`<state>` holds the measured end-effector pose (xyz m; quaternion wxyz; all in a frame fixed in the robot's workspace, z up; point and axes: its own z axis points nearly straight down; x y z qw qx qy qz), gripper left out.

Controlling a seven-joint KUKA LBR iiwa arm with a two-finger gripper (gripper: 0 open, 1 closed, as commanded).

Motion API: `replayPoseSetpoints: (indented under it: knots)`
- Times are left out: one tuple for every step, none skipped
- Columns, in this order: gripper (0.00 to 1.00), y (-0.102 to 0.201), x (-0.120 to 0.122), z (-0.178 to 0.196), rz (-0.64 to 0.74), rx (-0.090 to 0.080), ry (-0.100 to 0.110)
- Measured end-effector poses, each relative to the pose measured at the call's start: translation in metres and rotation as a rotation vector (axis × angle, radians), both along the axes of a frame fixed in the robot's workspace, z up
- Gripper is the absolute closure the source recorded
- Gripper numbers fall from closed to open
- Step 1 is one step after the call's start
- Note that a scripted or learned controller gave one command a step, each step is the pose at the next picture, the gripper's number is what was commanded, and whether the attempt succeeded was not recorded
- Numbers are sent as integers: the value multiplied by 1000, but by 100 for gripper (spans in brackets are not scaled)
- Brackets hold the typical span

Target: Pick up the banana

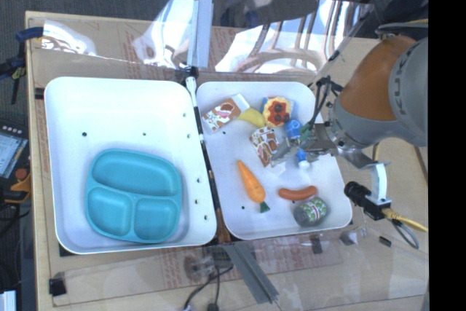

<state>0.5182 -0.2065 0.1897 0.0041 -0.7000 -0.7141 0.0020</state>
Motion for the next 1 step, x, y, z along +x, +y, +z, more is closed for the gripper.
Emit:
replayPoseSetpoints:
  knots:
    - [0, 7, -42, -101, 110, 1, -2]
